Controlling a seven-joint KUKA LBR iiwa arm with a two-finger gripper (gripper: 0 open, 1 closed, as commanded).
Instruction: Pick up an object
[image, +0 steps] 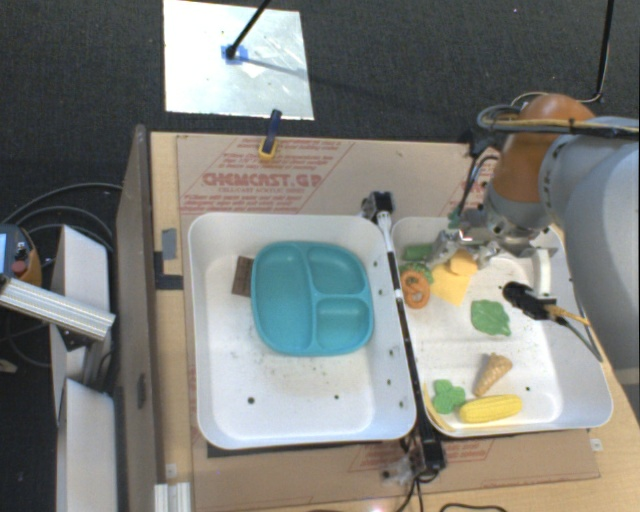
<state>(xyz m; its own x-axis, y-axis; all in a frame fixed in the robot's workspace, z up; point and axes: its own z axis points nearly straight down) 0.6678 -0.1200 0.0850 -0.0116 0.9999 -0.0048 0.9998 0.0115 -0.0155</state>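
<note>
Jaws (470, 243) low in the right bin (580, 395), at its far end — can't tell if they're wide or closed. Yellow block (455, 280) sits just beside them on the near side, orange ring (416, 290) further off. Best bet: centre over the block, drop straight, close firmly — avoid nudging the green leaf (490, 317).

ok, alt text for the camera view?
The grey arm's gripper hangs over the right bin, above a yellow block among toy foods including corn. The left bin holds a teal divided plate.
</note>
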